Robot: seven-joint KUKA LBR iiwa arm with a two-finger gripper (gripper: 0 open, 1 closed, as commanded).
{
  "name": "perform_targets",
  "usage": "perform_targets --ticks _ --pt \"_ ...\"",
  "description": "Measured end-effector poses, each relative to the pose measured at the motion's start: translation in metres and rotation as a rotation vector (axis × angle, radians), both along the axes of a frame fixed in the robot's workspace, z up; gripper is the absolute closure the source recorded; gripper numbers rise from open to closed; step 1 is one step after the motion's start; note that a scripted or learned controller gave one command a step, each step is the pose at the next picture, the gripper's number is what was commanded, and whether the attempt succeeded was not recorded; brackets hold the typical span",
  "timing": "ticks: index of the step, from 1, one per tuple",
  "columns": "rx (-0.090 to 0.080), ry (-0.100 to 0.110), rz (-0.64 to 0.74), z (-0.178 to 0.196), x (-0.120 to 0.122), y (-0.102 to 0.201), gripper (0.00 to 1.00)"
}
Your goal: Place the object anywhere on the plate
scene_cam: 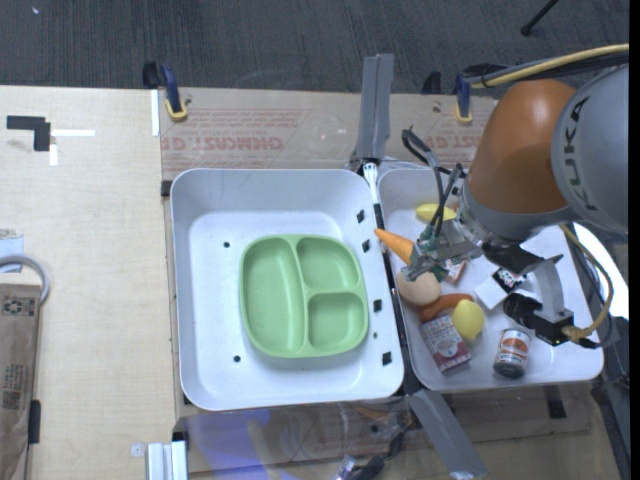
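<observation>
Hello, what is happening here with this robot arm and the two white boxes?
A grey and orange robot arm reaches into the right bin, with its gripper low over a pile of toy food: a carrot, an egg, a lemon and a small can. The green plate sits in the left bin, with nothing on it yet. No object is visibly lifted.

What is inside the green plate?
Nothing can be seen in the three sections of the green plastic divided plate. It sits in the left white bin. What lies beneath the plate is covered.
</observation>
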State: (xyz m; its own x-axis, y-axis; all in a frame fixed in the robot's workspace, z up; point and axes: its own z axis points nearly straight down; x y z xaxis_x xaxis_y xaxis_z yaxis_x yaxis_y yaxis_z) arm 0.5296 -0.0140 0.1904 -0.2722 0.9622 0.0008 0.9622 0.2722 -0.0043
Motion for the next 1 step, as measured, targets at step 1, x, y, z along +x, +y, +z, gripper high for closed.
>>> perform_targets --ticks 1 --pt "-0.001 0.000 -0.005 0.0086 0.0009 -0.0017 1.00"
